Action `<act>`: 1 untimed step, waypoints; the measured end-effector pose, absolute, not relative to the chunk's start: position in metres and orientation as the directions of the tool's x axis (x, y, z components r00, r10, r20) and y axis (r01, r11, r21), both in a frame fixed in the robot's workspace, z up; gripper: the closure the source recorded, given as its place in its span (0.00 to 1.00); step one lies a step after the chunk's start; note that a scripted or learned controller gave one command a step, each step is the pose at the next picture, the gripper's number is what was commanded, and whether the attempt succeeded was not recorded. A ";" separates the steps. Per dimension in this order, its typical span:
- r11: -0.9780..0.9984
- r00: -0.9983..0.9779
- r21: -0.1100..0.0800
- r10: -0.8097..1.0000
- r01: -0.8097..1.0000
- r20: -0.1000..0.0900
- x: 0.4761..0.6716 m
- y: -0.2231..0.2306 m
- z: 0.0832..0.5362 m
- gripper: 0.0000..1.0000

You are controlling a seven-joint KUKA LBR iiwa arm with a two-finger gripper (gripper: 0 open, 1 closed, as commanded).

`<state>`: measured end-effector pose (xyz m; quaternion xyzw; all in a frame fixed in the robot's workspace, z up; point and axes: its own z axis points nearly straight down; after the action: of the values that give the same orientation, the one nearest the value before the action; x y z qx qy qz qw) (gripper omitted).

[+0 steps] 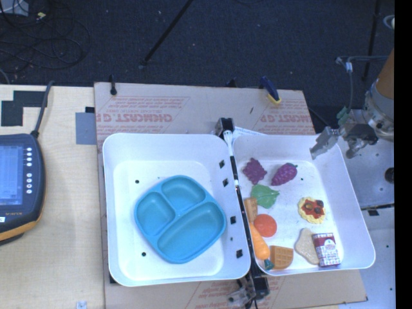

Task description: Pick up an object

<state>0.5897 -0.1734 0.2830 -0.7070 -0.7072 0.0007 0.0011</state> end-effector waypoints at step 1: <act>0.006 -0.006 -0.015 1.000 1.000 0.006 0.564 -0.088 0.167 0.00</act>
<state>0.5641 -0.0883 0.1671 -0.7049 -0.7092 0.0030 0.0076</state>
